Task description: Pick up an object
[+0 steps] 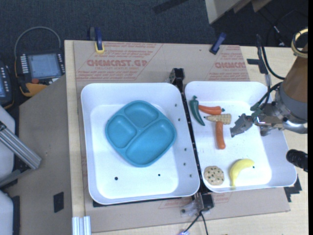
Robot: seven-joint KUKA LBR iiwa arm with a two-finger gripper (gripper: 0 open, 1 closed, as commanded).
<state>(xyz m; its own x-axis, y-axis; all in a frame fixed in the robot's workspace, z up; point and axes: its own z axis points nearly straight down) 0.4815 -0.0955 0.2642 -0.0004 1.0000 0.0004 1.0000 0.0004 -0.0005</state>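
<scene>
Hovering over the right bin (281,173), the gripper (240,125) hangs with fingers apart and nothing between them, just right of a hot dog (220,134); an ice-cream cone (218,118), banana (240,169) and cookie (213,175) lie nearby; a blue divided plate (141,132) fills the left bin (95,146).

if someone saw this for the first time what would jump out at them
The big blue divided plate fills the middle of the left bin. In the right bin, toy food draws the eye: a yellow banana and a cookie near the front, a green pepper and two orange sausages farther back. The gripper hangs above that bin's right half.
</scene>
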